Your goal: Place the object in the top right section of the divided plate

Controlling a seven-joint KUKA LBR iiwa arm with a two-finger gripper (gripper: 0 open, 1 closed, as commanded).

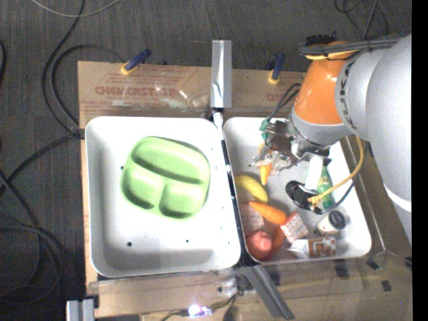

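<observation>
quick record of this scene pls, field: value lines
left bin: holds the green divided plate
right bin: yellow banana, orange carrot, red round item, small cartons
tool: over the right bin's far half, just beyond the banana
grasp: cannot tell
task status: plate's top right section not yet filled

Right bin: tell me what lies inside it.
A yellow banana, an orange carrot, a red fruit and small packets lie in the right bin. The arm covers its upper right part, so anything under it is hidden.
</observation>
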